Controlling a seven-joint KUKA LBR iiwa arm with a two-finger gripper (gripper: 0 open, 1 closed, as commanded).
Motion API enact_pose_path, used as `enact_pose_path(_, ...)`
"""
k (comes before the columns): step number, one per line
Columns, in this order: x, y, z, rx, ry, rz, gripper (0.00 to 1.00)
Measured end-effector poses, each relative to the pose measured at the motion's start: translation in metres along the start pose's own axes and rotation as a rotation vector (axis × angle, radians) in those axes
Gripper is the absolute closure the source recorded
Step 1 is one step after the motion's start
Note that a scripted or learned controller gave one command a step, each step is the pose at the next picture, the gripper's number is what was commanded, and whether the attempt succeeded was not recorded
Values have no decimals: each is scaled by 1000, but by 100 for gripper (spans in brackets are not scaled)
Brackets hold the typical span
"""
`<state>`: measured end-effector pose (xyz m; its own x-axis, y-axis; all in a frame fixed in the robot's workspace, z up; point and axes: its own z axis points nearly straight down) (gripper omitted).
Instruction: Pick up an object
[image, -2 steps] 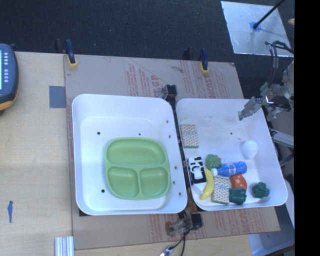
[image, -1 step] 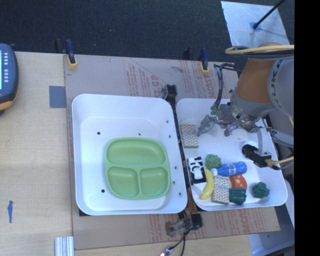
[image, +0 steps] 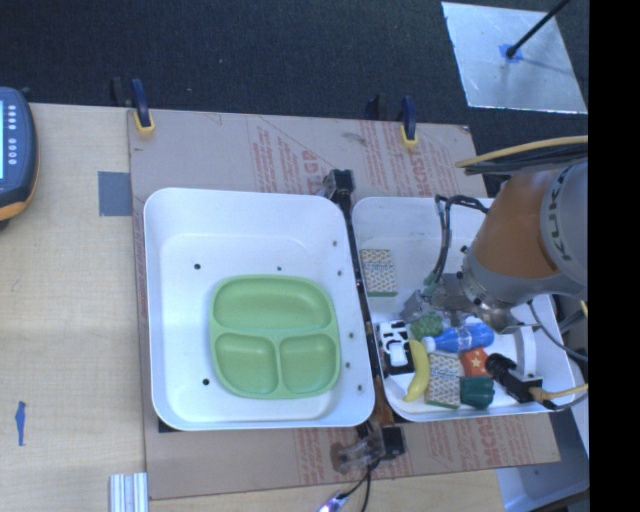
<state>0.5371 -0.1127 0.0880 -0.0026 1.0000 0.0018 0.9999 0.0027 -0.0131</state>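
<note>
- The arm (image: 530, 235), grey with an orange band, reached in over the right bin (image: 400, 215), and its wrist hung low above the pile of small things in that bin's near half.
- The left bin (image: 170, 300), beside the right bin, held a green divided plate (image: 273, 335) lying flat, apart from the arm.
- The gripper (image: 432, 300) sat at the pile's far edge, just above a small dark green thing (image: 428, 325); whether it was spread or pinched could not be told, since the wrist and cables covered it.
- Nothing was seen lifted clear of the right bin, so by my judgement the pick was not yet done: the approach looked made, while the grasp and the lift were left.
- The likely things to pick all lay in the right bin's near half: a blue bottle (image: 462, 337) just beside the gripper, a yellow banana (image: 418, 370) nearer the wall shared with the left bin, and a dark green block (image: 477, 392) by the near wall.
- A patterned card (image: 378, 271) lay flat and alone farther up the right bin, beside the shared wall.
- Red print ran along the cardboard sheet (image: 250, 150) under the bins, too faint and skewed to read.
- A black-and-white label (image: 396, 337) lay beside the banana; its marks were too small to make out.
- A device with a screen (image: 15, 150) lay well left of the left bin, with no writing readable.
</note>
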Motion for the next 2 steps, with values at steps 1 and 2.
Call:
enact_pose_path(1, -49, 30, -33, -15, -5, 2, 0)
enact_pose_path(2, 17, 1, -2, -4, 2, -7, 0)
